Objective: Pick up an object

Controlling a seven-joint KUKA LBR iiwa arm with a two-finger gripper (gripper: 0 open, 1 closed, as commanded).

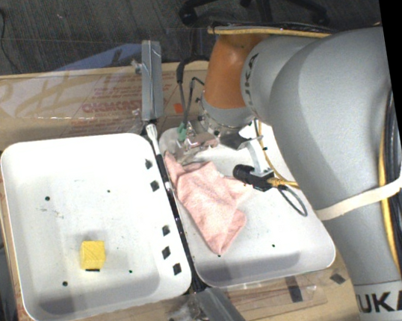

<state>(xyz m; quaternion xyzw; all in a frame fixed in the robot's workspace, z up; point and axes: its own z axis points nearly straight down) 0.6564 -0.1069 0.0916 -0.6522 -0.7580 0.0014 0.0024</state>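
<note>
From my station I see the arm [331,120] reaching in from the right, its claw [192,141] low in the far left corner of the right bin [306,249], right at the upper end of the pink cloth [208,204]; I cannot tell whether the claw is spread or pinching anything. The cloth lies crumpled along that bin's left side, close to the divider between the bins. A yellow block [93,255] sits alone in the left bin [21,169], well apart from the claw.

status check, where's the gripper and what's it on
Gripper down at pink cloth top edge, right bin. Grasp unconfirmed. Yellow block alone in left bin. Nothing blocking.
</note>
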